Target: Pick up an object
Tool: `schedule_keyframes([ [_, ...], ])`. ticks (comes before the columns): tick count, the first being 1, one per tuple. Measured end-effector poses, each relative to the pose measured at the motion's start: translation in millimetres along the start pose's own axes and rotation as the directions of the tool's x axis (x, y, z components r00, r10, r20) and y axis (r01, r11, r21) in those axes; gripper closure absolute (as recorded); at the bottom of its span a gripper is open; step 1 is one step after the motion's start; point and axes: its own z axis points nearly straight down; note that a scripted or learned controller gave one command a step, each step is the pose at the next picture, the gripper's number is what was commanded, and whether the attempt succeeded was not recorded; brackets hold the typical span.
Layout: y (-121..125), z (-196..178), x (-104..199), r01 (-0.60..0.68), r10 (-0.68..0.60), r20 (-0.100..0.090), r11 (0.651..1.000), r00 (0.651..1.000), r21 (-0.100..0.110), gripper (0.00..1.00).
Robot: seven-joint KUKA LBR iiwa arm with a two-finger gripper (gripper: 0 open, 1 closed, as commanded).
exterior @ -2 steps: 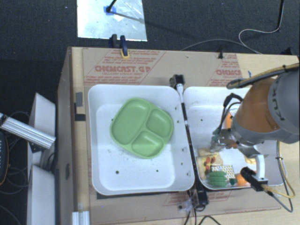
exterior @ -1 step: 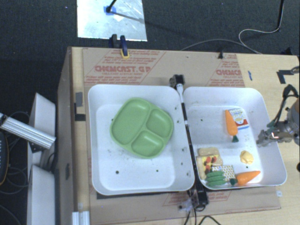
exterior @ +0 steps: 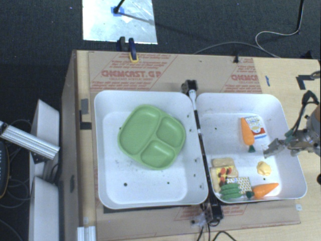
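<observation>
The right bin [exterior: 281, 109] holds several toy foods. An orange carrot on a white card [exterior: 249, 129] lies near its upper right. A small yellow piece [exterior: 264, 168] sits below it, and another orange carrot [exterior: 266, 189] rests at the front edge. Green pea pods [exterior: 230, 191] and a cracker-like piece with red and yellow dots [exterior: 224, 172] lie at the front left corner. My gripper [exterior: 275, 147] reaches in from the right, low over the bin, between the carded carrot and the yellow piece. Nothing appears to be held in it.
In the left bin [exterior: 108, 134] lies a green divided plate [exterior: 152, 137]. A black divider clip [exterior: 190, 88] sits where the bins meet at the back. Cardboard covers the bench behind the bins. Cables run at the far right.
</observation>
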Motion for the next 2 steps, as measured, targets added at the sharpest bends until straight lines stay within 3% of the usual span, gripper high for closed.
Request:
schedule_keyframes([
  [1, 72, 102, 1, 0.002, -0.002, -0.001, 1.0, 1.0, 0.001, 0.0],
  [2, 148, 101, 38, 0.005, -0.005, -0.002, 1.0, 1.0, -0.001, 0.0],
])
